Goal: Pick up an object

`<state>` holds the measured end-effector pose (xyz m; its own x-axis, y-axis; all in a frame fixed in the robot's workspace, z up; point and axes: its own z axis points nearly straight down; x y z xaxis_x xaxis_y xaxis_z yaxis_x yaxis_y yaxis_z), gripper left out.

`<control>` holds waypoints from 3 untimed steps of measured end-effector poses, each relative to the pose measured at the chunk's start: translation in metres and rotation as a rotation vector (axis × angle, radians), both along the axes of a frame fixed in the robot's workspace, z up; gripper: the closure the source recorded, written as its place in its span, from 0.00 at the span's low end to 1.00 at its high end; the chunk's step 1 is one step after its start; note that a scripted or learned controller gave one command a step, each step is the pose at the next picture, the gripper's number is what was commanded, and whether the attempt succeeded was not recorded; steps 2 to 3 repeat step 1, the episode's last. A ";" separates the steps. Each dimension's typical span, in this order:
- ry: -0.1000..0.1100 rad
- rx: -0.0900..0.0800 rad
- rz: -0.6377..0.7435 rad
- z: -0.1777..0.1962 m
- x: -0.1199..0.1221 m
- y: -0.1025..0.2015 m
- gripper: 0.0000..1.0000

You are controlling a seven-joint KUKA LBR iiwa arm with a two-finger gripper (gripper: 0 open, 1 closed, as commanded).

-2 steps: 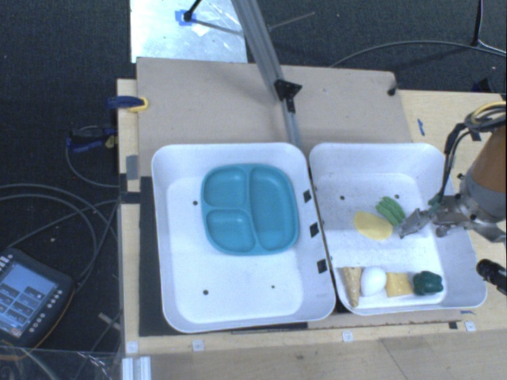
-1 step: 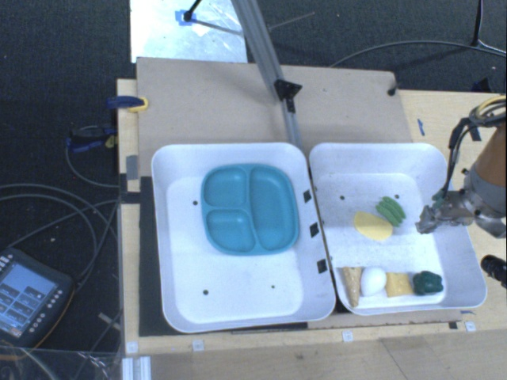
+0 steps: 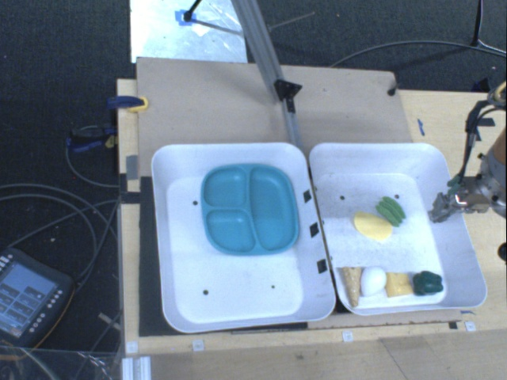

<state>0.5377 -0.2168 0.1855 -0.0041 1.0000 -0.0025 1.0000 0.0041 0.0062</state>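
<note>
Gripper (image 3: 444,210) over right bin's (image 3: 453,182) right rim, fingers' state can't tell. Food clustered near front edge; bin's back half open.

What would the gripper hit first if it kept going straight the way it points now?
Probably the right bin's rim: the gripper sits at that edge, pointing left. If it clears the rim, the green vegetable comes next. Height is unclear.

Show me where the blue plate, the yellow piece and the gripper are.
blue plate (image 3: 250,210): camera view, on the middle ridge between its compartments.
yellow piece (image 3: 372,227): camera view, on the middle of its top.
gripper (image 3: 442,209): camera view, at its tip over the right bin's edge.
</note>
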 end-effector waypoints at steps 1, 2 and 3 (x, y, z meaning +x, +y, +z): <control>-0.003 -0.001 0.002 0.065 0.000 -0.001 1.00; -0.003 -0.001 0.002 0.065 0.000 -0.001 1.00; -0.003 -0.001 0.002 0.065 0.000 -0.001 1.00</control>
